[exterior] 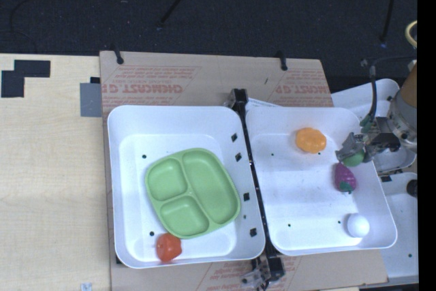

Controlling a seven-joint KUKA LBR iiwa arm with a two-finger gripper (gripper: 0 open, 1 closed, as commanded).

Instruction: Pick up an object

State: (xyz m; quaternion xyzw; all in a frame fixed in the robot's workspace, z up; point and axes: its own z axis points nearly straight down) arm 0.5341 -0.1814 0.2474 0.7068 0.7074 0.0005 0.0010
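Filling left bin [122, 146] middle: green divided plate [193, 193]; red-orange object [168, 247] at near wall. Right bin [272, 228]: open floor centre, orange object [310, 140], purple object [345, 177], white ball [357, 225] along right side. Tool [355, 148] over right rim, just above purple object; finger state unclear.

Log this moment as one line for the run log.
claw: right bin's right edge, above purple object | orange object, white ball: right bin | green tray, red object: left bin

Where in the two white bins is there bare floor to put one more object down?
Right bin: wide bare floor at left and centre, bordered by the orange object, purple object and white ball. Its right side is crowded, with the gripper there. Left bin: green tray and red object leave narrow margins.
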